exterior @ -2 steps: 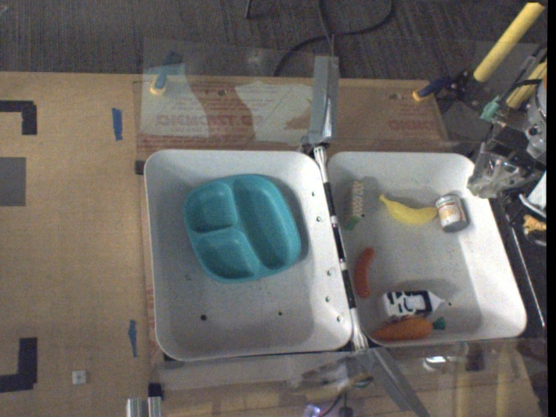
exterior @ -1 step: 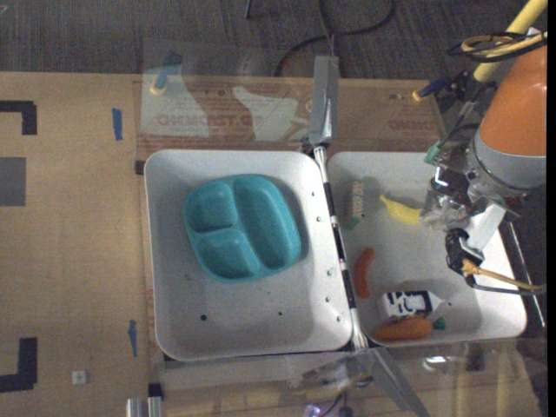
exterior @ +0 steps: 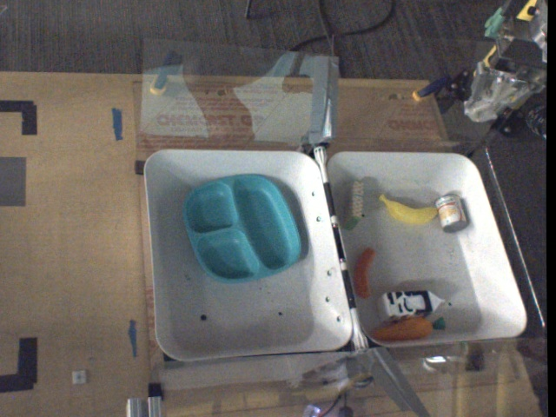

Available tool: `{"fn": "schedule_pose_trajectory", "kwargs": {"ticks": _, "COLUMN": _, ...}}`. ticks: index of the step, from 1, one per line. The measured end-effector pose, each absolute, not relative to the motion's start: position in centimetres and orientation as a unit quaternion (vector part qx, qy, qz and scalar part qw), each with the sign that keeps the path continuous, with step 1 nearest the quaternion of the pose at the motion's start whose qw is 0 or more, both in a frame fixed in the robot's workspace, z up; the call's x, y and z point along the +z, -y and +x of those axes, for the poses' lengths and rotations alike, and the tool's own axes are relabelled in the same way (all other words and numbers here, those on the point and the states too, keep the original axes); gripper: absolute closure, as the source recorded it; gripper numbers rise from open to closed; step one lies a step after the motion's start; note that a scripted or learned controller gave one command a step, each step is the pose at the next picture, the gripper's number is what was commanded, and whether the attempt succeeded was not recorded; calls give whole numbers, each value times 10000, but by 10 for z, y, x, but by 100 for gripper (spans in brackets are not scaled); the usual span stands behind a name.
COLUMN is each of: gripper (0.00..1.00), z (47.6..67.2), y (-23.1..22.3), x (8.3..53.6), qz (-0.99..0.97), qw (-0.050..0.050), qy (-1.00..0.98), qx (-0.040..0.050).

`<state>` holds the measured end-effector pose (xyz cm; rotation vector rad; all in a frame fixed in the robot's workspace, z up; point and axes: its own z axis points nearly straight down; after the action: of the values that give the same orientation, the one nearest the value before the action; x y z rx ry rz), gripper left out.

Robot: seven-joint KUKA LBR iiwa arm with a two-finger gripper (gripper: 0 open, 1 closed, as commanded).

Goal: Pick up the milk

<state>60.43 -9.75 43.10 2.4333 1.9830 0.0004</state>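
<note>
A: Milk (exterior: 413, 302)?
B: Lying on its side near the near wall of the right bin (exterior: 488, 233). Just beside the carrot (exterior: 401, 329), maybe touching.
A: Gripper (exterior: 499, 89)?
B: Far right, beyond the bins, well apart from the milk. Open or closed: cannot tell, too blurred.
A: Risks?
B: Probably catching the carrot along with the milk, or knocking it aside. Could also slide off a carton lying flat. Near wall close by, so possibly a cramped approach. Red sausage (exterior: 363, 272) just left of the milk, less of a worry.
A: Count?
B: Two bins. In the right: one milk, one carrot, one sausage, one banana (exterior: 407, 211), one can (exterior: 449, 212), one brush (exterior: 358, 200). In the left bin (exterior: 165, 233): one teal plate (exterior: 243, 227).
</note>
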Motion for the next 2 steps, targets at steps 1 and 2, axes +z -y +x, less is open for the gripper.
{"fn": "schedule_pose_trajectory", "kwargs": {"ticks": 1, "gripper": 100, "z": 587, "y": 29, "x": 329, "qz": 6912, "qw": -7, "qy": -7226, "qx": -7}}
{"fn": "schedule_pose_trajectory", "kwargs": {"ticks": 2, "gripper": 0, "z": 587, "y": 29, "x": 329, "qz": 6908, "qw": -5, "qy": -7231, "qx": -7}}
